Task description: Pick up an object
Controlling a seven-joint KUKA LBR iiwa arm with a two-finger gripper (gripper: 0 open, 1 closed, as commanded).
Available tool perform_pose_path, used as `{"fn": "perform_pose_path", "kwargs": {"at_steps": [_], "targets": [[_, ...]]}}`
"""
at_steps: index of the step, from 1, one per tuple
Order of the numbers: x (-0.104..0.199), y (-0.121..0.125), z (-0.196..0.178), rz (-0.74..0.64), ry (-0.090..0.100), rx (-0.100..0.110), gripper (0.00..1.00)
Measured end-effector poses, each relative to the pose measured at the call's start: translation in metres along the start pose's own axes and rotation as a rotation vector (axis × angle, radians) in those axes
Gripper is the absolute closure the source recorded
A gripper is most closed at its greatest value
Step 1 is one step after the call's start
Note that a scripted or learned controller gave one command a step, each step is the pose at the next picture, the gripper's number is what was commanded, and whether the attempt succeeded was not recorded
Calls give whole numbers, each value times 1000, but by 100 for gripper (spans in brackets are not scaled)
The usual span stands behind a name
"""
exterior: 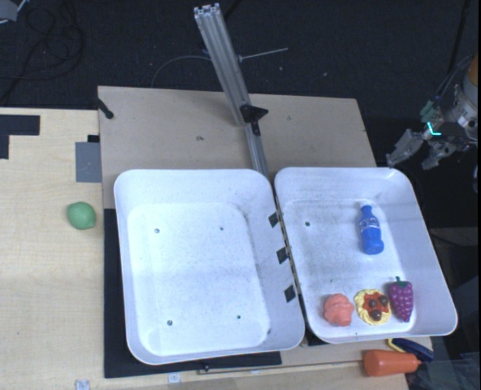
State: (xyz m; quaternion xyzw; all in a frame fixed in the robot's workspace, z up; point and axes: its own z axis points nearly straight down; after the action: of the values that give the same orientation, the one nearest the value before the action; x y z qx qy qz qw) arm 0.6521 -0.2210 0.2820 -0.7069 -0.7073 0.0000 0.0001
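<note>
I am looking down at two shallow white bins side by side, and I use the right bin [423, 218] as my landmark. Well to its left, out on the bare wooden bench, sits a small green ball [82, 215]. Just beside it on the left is the left bin [127, 210]. Inside the right bin, a blue bottle [371, 230] lies alone in the upper middle, and along the near edge a pink lump [337, 309], a yellow flower-like toy [374, 305] and a bunch of purple grapes [400, 298] sit in a tight row. Just below the bin, an orange carrot-like toy [391, 362] lies on the bench.

The gripper [418, 149] hangs above and outside the bin's upper right corner, its two fingers spread apart with nothing between them. The bottle is below and to the left of it, well apart.

I judge the bottle the best target, since it has free space around it. I would centre over it, turn the fingers across its narrow width, then descend straight.
</note>
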Motion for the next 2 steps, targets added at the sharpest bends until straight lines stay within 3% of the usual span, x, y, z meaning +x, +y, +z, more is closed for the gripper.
{"fn": "perform_pose_path", "kwargs": {"at_steps": [1, 2], "targets": [[0, 0, 0, 0, 0, 0, 0], [7, -2, 46, 1, 1, 3, 0]]}}
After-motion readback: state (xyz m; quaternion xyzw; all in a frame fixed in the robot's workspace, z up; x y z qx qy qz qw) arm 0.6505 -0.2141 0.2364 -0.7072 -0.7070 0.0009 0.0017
